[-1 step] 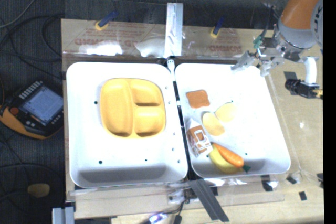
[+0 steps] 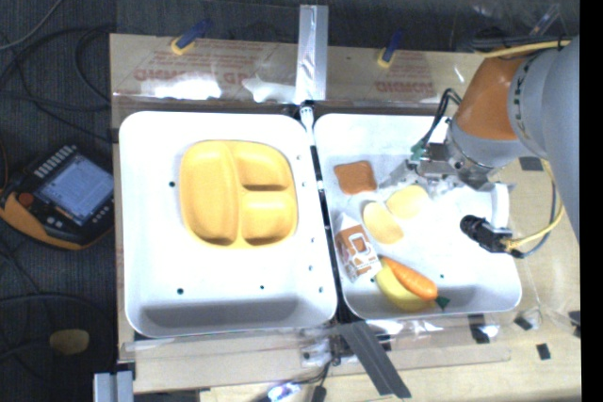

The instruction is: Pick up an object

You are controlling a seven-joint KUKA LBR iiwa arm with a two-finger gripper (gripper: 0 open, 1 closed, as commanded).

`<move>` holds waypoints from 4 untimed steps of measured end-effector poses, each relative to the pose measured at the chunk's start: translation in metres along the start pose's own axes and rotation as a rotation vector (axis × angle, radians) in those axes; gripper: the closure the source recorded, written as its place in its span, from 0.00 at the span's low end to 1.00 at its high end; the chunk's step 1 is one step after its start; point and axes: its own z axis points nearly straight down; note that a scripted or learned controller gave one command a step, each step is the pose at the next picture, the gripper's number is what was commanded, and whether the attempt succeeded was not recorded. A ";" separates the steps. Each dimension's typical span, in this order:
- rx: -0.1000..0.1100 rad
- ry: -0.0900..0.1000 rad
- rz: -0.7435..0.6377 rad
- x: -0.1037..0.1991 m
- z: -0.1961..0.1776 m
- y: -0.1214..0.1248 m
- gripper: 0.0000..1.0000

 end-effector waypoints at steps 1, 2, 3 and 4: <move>-0.019 -0.006 -0.130 0.012 0.011 -0.037 0.00; -0.013 -0.005 -0.166 0.014 0.013 0.048 0.00; -0.011 -0.007 -0.239 0.058 0.012 0.045 0.00; -0.012 -0.004 -0.392 0.044 0.012 -0.058 0.00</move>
